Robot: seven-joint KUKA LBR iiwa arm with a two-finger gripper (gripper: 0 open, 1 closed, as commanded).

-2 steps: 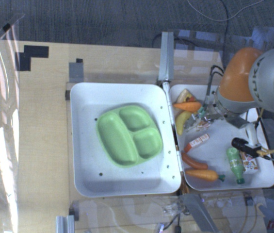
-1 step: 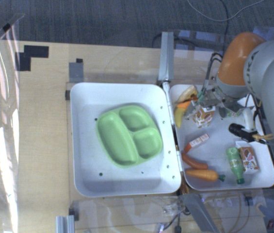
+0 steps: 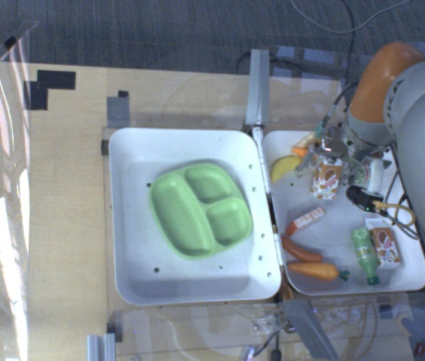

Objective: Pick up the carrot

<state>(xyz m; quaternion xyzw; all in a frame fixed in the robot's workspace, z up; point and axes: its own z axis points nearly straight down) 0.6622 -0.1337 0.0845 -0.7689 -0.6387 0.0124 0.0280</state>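
A green divided tray (image 3: 201, 209) lies in the left bin (image 3: 122, 201).

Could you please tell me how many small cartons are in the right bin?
2. One carton stands near the bin's far side, just below the end effector; the other lies by the right wall, beside the green bottle. The arm may hide others.

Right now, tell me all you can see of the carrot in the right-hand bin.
The carrot is orange, smooth like a plastic toy, with a small green stub at its right end. It lies flat on the floor of the right bin, near the front wall, its length running left to right and tapering leftward. A red-orange sausage-like piece lies just behind it, close or touching; I cannot tell which. The gripper is up at the bin's back, well away from it.
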